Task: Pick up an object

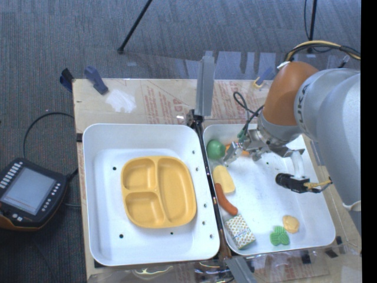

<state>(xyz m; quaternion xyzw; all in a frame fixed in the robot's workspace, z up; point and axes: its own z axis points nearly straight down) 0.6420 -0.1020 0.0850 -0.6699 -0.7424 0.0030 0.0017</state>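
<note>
1. Nearest the camera, along the front edge of the right bin (318, 229): a patterned small box (240, 230), a green ruffled piece (280, 236) and a pale orange piece (290, 223). All lay loose and apart from one another, so any of them looked reachable from above.
2. Left bin (100, 152) carried a yellow divided plate (158, 191), flat and roughly centred. It was well apart from the arm.
3. Mid right bin, against the left wall: a red sausage-shaped item (226, 200), touching or just beside a pale yellow block (223, 178). The wall probably crowds a grasp there.
4. Farther back: green ball (215, 149) in the rear left corner of the right bin.
5. Tool (231, 154) hung just beside the ball, tilted toward it; likely target, judging by position. Fingers were too small and blurred, so I could not tell their spread. Nothing was seen held.
6. Beyond, bare worktop (153, 102).
</note>
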